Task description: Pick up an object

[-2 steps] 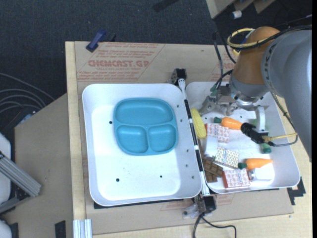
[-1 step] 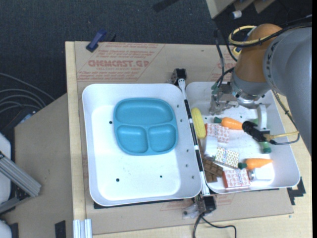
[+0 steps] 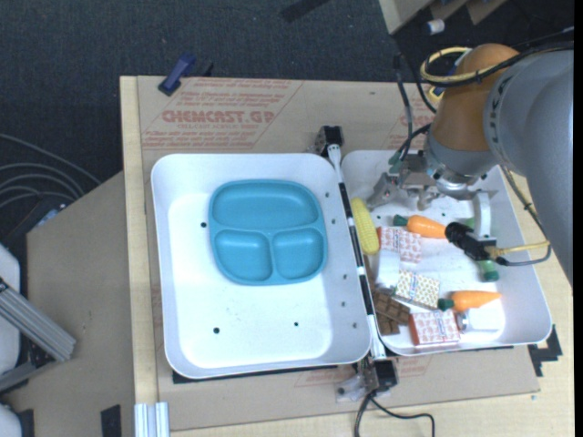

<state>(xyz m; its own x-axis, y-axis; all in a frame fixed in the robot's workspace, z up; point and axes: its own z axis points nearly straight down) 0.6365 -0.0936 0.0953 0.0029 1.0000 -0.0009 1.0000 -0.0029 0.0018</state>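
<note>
Gripper [image 3: 428,189] sits low over back of right bin [image 3: 528,308], above the toy food; can't tell its state from this angle, nothing visibly held.

Nearest target: carrot [image 3: 424,227] just in front of gripper, mid-bin. Looks like light hard plastic, smooth, tapered, so prob slippery. Best to pinch across the thick orange middle, not the tip.

Count, right bin: 2 carrots (2nd [image 3: 474,299] nr front), 1 corn cob [image 3: 365,225] along the left wall, 1 choc bar [image 3: 393,309], a few flat patterned packets (overlapping, can't count).

Left bin [image 3: 182,335]: 1 blue divided plate [image 3: 267,230], 3 compartments.
</note>
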